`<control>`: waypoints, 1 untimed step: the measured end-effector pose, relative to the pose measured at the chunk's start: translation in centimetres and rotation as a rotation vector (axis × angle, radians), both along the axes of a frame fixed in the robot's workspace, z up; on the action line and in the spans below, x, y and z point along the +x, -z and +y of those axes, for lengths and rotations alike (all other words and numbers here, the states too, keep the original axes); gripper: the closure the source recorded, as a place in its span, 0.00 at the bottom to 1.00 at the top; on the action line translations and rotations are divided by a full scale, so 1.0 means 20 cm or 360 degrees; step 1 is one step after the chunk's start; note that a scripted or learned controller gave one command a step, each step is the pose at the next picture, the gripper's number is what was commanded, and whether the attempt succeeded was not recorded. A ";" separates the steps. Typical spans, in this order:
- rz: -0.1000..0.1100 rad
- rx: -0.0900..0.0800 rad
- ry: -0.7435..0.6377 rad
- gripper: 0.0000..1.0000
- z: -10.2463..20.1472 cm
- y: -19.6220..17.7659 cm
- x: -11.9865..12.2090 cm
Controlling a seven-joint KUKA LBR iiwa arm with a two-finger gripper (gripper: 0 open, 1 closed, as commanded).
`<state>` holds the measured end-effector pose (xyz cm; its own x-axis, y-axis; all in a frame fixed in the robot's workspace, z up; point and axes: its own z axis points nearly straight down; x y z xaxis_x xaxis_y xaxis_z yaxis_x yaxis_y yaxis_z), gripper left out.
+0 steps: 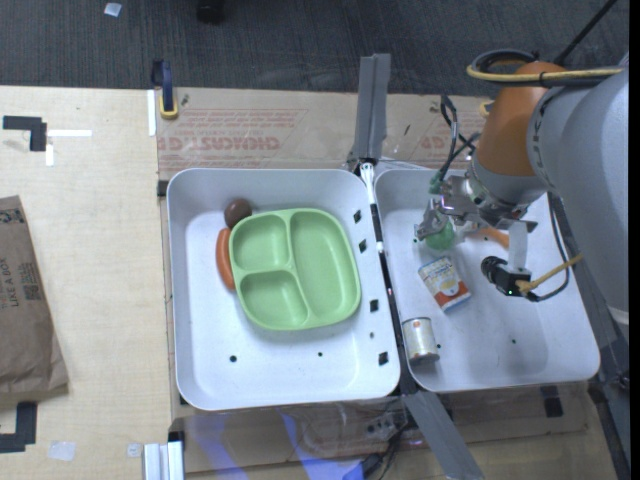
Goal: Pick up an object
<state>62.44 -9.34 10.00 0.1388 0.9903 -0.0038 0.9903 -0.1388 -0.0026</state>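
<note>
The gripper [437,230] hung over the right bin [560,358], near that bin's far left corner, close to the wall it shares with the left bin [200,368]. Whether its fingers were spread or closed could not be made out, because the wrist and cabling covered them; a green object [436,234] sat directly under it, and no grasp could be confirmed.

Just toward the near edge from the claw lay a small carton [444,281], white with a blue top and an orange end. Its long axis ran roughly from the far edge toward the near edge, tilted slightly, orange end pointing to the near right. Nearer still, close to the near left corner, a silver can [419,338] lay on its side, its long axis running about from far to near.

The right half of this bin's floor, toward its right wall and near right corner, was bare and gave the most room.

In the left bin a green divided tray [296,266] filled the middle, with an orange piece [224,258] and a brown round object [238,211] pressed at its left and far left sides. The strip along that bin's near edge was open.
</note>
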 end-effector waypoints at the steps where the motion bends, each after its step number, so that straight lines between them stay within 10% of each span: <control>1: -0.0003 0.0003 -0.0116 1.00 0.31 -0.46 0.07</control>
